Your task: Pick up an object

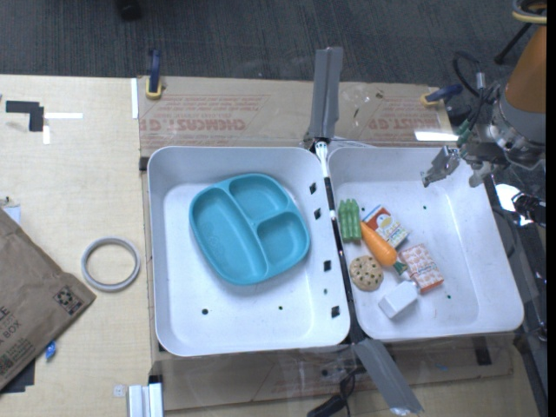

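Observation:
The right bin (pixel 486 311) holds a small cluster of items near its left side: a green vegetable (pixel 348 220), an orange carrot (pixel 379 244), a small orange-and-white box (pixel 387 226), a cookie (pixel 366 274), a pink packet (pixel 422 267) and a white block (pixel 399 301). My gripper (pixel 454 177) hangs over the bin's far right corner, well apart from the cluster and up and to its right. Its fingers are spread open and nothing sits between them.
The left bin (pixel 174 320) carries a blue divided plate (pixel 250 227). A roll of tape (pixel 110 262) and a brown cardboard box (pixel 26 307) lie on the bench to the left. A grey divider post (pixel 327 94) rises between the bins at the back.

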`<action>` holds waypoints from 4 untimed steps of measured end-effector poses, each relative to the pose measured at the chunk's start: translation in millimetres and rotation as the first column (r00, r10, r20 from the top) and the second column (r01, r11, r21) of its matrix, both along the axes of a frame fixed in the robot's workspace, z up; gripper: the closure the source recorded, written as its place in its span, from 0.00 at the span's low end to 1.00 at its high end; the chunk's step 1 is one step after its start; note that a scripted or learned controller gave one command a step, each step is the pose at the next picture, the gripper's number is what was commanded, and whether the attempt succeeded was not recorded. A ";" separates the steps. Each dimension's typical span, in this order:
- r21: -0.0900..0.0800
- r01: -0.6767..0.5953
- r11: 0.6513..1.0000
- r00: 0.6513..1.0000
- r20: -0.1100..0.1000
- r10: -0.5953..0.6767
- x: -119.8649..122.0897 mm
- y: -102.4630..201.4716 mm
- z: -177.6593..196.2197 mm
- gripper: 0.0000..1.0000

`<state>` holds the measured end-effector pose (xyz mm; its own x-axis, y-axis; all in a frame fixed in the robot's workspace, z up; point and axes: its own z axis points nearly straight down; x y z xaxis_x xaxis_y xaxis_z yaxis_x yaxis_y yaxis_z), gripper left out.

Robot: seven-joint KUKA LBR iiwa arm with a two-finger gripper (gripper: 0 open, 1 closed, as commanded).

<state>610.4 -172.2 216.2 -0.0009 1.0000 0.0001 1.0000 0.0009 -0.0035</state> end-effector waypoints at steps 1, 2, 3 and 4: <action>-0.002 0.166 0.986 0.986 0.002 -0.166 24.2 14.8 80.5 0.00; -0.001 0.145 0.989 0.989 -0.001 -0.145 -20.9 100.8 -25.9 0.00; -0.001 0.029 1.000 1.000 0.004 -0.029 -44.8 78.3 -124.1 0.00; 0.000 0.034 0.999 0.999 0.001 -0.034 -45.4 77.6 -116.4 1.00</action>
